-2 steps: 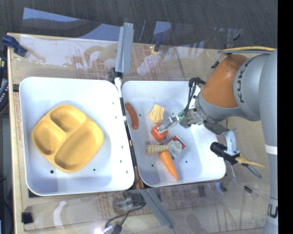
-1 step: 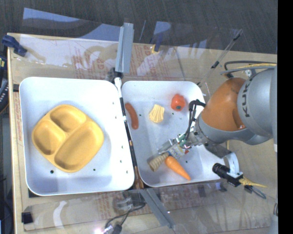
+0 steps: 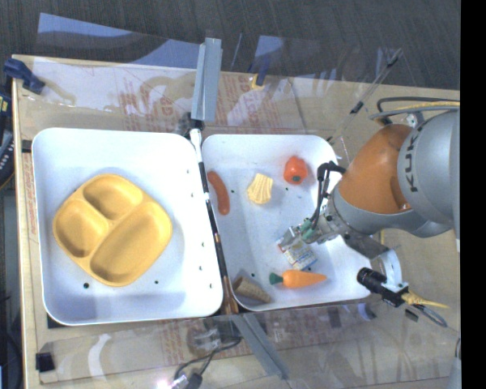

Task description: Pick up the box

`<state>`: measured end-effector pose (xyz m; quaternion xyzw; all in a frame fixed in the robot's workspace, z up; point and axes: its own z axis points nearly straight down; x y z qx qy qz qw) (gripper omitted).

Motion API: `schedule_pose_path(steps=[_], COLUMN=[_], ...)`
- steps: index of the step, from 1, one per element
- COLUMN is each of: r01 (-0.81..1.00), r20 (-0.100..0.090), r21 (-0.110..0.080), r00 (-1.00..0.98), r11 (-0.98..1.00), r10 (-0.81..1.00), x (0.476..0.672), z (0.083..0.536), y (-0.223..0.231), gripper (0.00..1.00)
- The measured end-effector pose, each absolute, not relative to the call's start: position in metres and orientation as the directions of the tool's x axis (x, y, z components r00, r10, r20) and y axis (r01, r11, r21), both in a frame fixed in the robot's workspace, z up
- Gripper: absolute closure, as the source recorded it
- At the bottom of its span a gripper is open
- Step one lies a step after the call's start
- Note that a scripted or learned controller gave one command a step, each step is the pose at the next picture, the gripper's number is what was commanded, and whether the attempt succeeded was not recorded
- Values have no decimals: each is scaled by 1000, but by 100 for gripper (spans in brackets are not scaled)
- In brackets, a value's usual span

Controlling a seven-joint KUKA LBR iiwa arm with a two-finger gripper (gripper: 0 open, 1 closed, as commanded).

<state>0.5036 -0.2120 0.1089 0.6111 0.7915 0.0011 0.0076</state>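
Looking down on 2 white bins side by side. Left bin [image 3: 44, 217] carries a yellow divided tray [image 3: 112, 229]. Right bin [image 3: 251, 148] carries the clutter: a red sausage [image 3: 219, 193] close to the shared wall, a pale yellow chip-like piece [image 3: 260, 189], a small red-orange pepper [image 3: 296, 170], a carrot [image 3: 303, 279] near the front edge, and a brown wedge [image 3: 249, 288] in the front left corner.

The box [image 3: 298, 254] appears to be the small item with printed faces, lying in the right half of the right bin, just behind the carrot and right under the arm's tool. Print too small to read.

Gripper [image 3: 308, 235] is low over the bin, directly at the box, with the grey-and-orange arm [image 3: 389, 181] reaching in from the right. Fingers blend into the box and the cabling; cannot tell how far apart they stand, or whether anything is between them. No hold is confirmed.

Handling judgement: looks like a light cardboard carton, stiff along its edges but easy to crush on the broad faces, with a glossy print that may slip. Best purchase is probably across the 2 narrow sides, near the middle, with modest squeeze. The carrot sits close in front, so a finger coming down on that side could nudge it.
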Motion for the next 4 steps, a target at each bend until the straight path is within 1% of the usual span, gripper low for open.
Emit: schedule_pose_path(steps=[1,2,4], r01=[967,973,973], r20=[-11,-6,-6], r21=[11,8,8], r00=[-253,-230,-229], r11=[253,230,229], r10=[967,973,973], x=[504,500,500], z=[109,97,97], y=[-212,-211,-212], gripper=[0,0,0])
